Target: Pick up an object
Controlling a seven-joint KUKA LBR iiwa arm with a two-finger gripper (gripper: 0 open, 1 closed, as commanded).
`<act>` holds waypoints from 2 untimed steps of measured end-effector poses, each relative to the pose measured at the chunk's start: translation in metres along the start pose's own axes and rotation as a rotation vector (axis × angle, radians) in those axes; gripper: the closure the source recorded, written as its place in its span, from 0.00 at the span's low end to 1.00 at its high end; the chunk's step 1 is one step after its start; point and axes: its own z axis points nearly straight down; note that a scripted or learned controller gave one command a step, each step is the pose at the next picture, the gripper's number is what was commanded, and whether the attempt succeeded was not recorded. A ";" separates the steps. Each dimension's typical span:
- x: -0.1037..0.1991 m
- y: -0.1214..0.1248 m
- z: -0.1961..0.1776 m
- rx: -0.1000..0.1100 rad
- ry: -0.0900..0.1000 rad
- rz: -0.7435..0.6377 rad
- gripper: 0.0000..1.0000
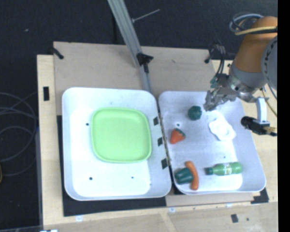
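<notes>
My gripper [211,102] hangs over the right bin [249,151]; I cannot tell its state. Just to its left lies the dark green ball [195,112], and just below it the white object [221,129]. Farther off are the orange-red piece [177,136], the green bottle [224,168], then the green plate [121,135] in the left bin [75,129].

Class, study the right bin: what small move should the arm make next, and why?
Probably lower the hand slightly toward the small dark green round object. The hand sits just right of it and appears to hold nothing, while the other items lie farther off.
</notes>
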 end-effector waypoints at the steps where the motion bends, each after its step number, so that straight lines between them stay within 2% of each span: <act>1: 0.002 -0.008 -0.053 0.000 0.000 0.000 1.00; 2: 0.001 -0.007 -0.103 0.001 0.000 0.000 1.00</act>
